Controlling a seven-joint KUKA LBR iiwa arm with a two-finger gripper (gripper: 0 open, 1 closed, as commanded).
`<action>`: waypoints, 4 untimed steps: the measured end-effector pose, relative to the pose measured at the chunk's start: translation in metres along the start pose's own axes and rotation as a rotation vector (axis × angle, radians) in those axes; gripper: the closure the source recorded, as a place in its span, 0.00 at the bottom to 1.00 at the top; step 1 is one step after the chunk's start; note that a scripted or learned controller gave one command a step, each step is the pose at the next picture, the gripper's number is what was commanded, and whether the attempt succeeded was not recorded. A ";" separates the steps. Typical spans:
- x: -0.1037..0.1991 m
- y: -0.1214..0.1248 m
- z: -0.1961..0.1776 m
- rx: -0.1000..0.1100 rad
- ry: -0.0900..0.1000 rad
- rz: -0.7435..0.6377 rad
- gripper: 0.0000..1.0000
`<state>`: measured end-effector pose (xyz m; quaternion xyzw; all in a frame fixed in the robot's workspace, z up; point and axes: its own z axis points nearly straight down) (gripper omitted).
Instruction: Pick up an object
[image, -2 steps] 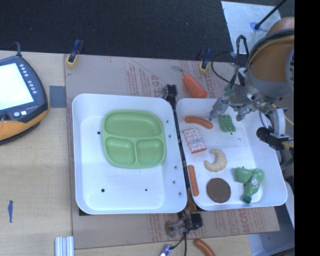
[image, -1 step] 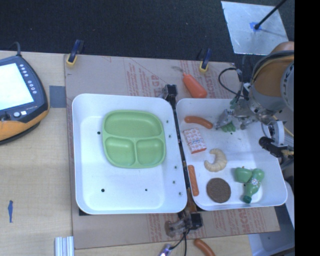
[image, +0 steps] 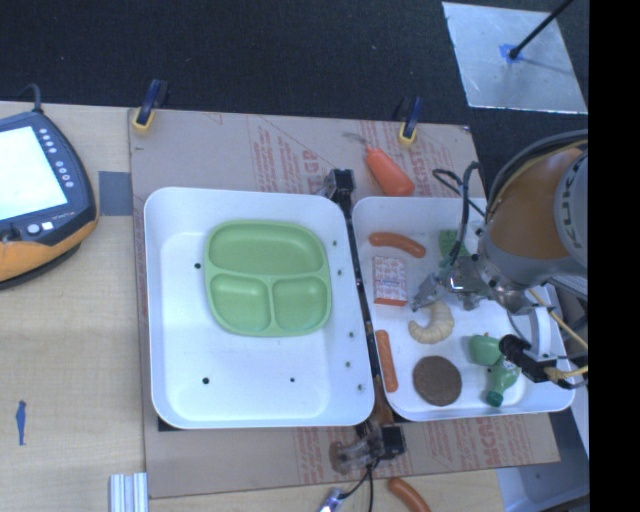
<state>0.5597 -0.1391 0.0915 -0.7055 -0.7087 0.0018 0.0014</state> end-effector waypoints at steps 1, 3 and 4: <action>-0.001 0.000 -0.010 0.001 -0.003 -0.003 1.00; 0.013 -0.036 -0.124 -0.004 -0.001 -0.002 1.00; 0.068 -0.027 -0.132 -0.005 -0.001 -0.003 1.00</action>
